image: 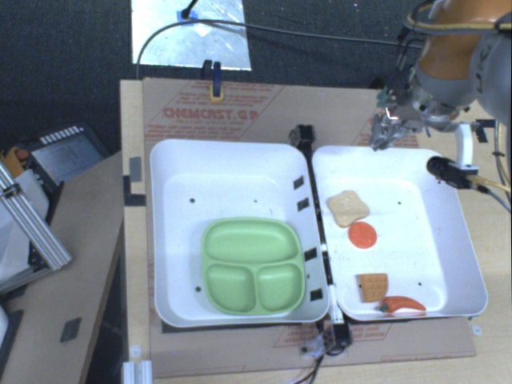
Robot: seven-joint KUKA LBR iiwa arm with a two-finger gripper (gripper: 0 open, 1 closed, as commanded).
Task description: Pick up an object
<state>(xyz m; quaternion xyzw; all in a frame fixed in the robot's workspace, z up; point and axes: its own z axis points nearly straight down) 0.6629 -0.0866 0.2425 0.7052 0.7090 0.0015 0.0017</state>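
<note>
In the right bin (pixel 448 238) lie a pale beige bread-like piece (pixel 347 208), a round red-orange slice (pixel 363 235), a tan square cracker (pixel 373 286) and an orange carrot-like piece (pixel 402 305) near the front wall. My gripper (pixel 384 137) hangs over the far rim of the right bin, well behind all of them. Nothing shows between its fingers.
The left bin (pixel 172 214) holds a green three-compartment plate (pixel 253 264). Black clips sit along the seam between the bins (pixel 306 206). A cardboard sheet (pixel 208 110) lies under both bins. Grey equipment (pixel 56 162) stands at the left.
</note>
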